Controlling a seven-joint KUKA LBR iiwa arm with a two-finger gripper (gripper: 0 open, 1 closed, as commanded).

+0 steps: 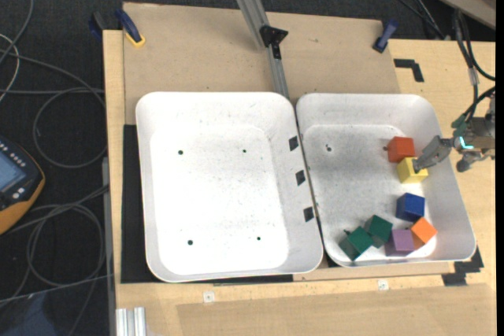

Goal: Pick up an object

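Green blocks [368,235], right bin [346,110], tool [435,151] near yellow block [410,169]

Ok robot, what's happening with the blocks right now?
End effector low at right bin's right side. Tip beside yellow block, nothing seen held. Red block close alongside.

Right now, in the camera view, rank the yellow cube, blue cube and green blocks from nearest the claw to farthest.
1. Yellow cube, right beside the claw.
2. Blue cube, below it in the right bin.
3. Green blocks, at the bin's bottom edge.
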